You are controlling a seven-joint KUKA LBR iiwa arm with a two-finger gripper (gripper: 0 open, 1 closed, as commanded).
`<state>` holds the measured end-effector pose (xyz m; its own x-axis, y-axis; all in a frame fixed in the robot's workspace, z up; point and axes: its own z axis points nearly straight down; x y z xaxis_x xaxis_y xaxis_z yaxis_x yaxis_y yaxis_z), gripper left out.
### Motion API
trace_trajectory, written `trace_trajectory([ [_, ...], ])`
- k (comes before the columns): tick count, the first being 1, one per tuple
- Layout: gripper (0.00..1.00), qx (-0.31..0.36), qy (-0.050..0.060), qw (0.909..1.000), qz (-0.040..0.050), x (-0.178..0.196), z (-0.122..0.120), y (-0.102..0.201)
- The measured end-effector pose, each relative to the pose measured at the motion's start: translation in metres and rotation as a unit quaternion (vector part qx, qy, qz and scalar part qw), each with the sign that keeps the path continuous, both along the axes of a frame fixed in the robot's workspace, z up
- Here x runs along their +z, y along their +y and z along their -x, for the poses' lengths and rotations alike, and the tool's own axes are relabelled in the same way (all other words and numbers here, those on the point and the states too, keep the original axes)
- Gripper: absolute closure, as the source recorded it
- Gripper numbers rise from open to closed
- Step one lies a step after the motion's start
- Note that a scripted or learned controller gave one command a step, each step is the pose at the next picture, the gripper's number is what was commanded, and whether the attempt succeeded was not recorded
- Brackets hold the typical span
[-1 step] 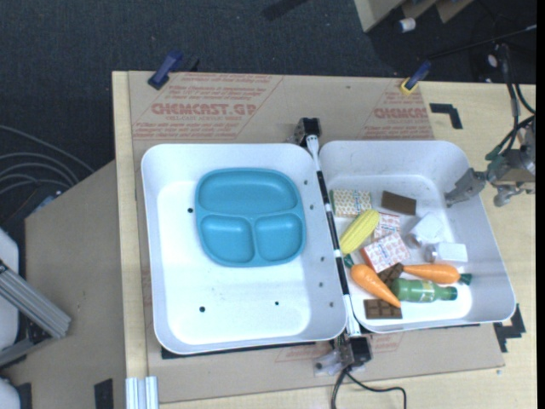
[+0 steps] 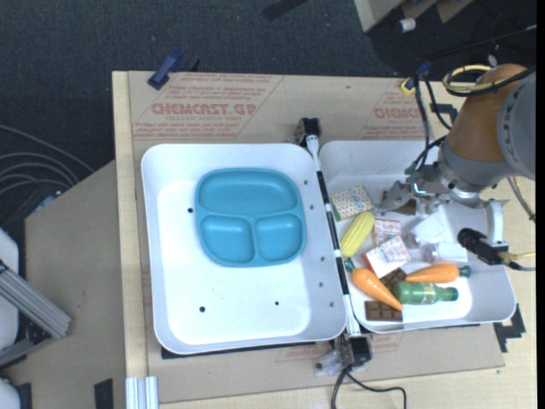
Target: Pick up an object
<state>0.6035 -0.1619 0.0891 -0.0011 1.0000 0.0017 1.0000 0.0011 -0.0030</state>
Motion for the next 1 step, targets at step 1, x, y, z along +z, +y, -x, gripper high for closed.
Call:
trace_trajectory([
  [1, 1.0, 0.0, -0.002, 1.0, 0.0005, 0.0112, -0.0012, -0.0002],
])
